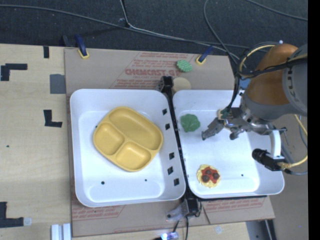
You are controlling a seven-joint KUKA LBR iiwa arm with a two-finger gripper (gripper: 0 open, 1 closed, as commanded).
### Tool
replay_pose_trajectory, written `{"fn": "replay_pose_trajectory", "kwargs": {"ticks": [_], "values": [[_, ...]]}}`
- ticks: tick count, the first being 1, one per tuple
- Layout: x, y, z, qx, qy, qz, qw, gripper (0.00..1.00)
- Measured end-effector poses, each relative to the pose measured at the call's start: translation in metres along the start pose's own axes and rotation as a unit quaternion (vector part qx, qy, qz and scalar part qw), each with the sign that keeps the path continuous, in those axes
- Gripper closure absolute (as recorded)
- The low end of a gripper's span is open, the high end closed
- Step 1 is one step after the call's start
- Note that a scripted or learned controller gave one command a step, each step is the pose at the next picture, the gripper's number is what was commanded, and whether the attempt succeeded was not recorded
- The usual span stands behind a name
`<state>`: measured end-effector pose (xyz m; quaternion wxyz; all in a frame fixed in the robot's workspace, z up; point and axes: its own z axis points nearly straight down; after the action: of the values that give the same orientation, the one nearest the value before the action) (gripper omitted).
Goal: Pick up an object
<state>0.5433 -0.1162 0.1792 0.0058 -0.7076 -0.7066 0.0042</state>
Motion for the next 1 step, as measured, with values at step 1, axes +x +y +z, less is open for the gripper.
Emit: {"fn": "replay_pose_trajectory", "kwargs": {"ticks": [1], "values": [[0.0001,0.003,-0.0062,-0.006,-0.001,-0.002,1.0,0.0]]}}
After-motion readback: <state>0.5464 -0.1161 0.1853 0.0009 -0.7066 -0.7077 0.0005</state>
